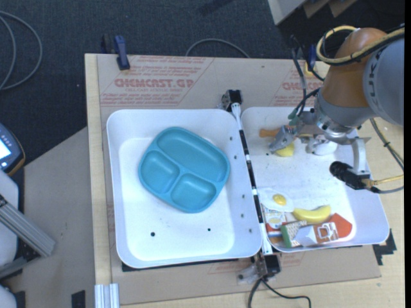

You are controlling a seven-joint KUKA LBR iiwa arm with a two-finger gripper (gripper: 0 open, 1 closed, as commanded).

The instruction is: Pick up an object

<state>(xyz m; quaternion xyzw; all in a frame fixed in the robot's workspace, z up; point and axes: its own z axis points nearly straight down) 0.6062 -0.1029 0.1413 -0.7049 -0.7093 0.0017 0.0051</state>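
A small yellow object [286, 150] lies at about eleven o'clock in the right bin [372, 220], touching or just under the gripper [282, 141]; whether the claw is open, closed or gripping it cannot be told. An orange piece [268, 133] lies just beside, toward nine o'clock. At six o'clock sit a fried egg [279, 200], banana [312, 213] and packet [321, 231]. The left bin [122, 172] holds a blue tray [184, 169].

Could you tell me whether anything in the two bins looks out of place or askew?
The blue divided plate lies at a slant in the left bin, not square to its walls. In the right bin, the banana, fried egg and printed packets crowd the near edge. No spill or damage is apparent.
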